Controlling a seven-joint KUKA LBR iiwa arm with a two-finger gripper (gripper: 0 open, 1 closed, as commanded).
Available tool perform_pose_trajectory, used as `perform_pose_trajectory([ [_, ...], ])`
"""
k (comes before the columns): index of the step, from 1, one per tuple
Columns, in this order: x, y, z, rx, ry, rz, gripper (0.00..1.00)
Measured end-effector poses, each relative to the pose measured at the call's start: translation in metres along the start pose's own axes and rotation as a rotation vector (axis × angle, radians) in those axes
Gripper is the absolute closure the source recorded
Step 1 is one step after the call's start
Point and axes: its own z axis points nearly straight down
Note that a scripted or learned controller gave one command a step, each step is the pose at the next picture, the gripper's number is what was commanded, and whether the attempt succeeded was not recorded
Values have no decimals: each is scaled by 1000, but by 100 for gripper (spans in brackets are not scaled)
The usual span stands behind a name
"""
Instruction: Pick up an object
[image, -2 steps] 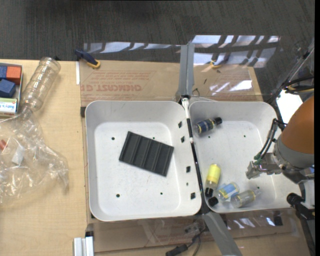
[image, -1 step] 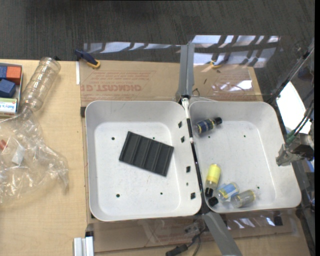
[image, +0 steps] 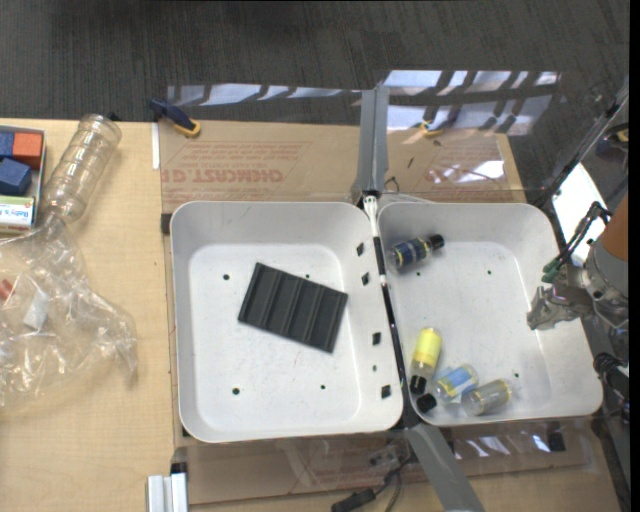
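Left bin (image: 200, 400): dark ribbed panel (image: 293, 306) lying flat, mid-bin. Right bin (image: 520, 225): small bottles, one dark-capped (image: 413, 250) near the top left, a yellow one (image: 426, 350) and two more (image: 474, 388) clustered bottom left. Gripper (image: 550, 305) sits over the right rim, well apart from all bottles; finger state can't tell. Plastic wrap (image: 60, 310) left of bins.

Bench (image: 100, 440) with two bins

Light wood top, with brown cardboard (image: 330, 165) spread under the left bin (image: 190, 330) and right bin (image: 520, 225), set side by side and touching at the middle. Off to the left: clear bottle (image: 78, 168) lying on its side, crumpled plastic wrap (image: 55, 310) below it, box of blocks (image: 20, 170) at the far edge. Near the cardboard's back edge, two clamps (image: 180, 122).
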Motion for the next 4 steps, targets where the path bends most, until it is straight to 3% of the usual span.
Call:
perform_pose_trajectory([
  [1,0,0,0,-1,0,0,0],
  [2,21,-22,1,-1,1,-78,0],
  [3,52,-39,64,-1,1,-169,0],
  [4,51,-39,55,0,0,-166,100],
])
